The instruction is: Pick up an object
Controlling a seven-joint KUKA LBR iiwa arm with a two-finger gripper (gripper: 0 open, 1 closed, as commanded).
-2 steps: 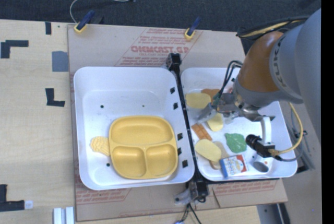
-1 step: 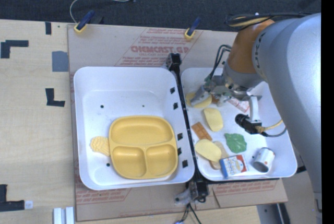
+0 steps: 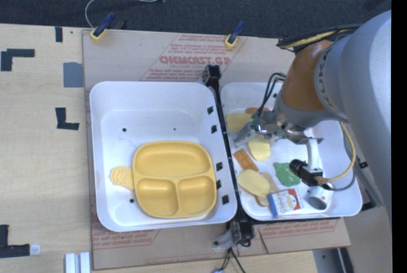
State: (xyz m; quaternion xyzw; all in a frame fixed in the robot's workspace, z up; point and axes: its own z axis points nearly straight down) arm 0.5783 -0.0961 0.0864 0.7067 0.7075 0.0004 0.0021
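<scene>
Arm (image 3: 343, 74) down over the right bin (image 3: 343, 202), its bulk hiding that bin's far corner.

Claw (image 3: 254, 132) low among the clutter; whether it's spread or pinching, I cannot tell. Two white bins: the left bin (image 3: 114, 106) holds one yellow divided tray (image 3: 175, 177), well left of the claw. Just beside the claw, three pale yellow pieces (image 3: 259, 149); below it an orange block (image 3: 245, 160), a green piece (image 3: 284, 174), a blue-and-red box (image 3: 284, 203).

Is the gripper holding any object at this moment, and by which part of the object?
It cannot be told. The gripper is low in the right bin, above a pale yellow piece; no grasp is visible.
</scene>
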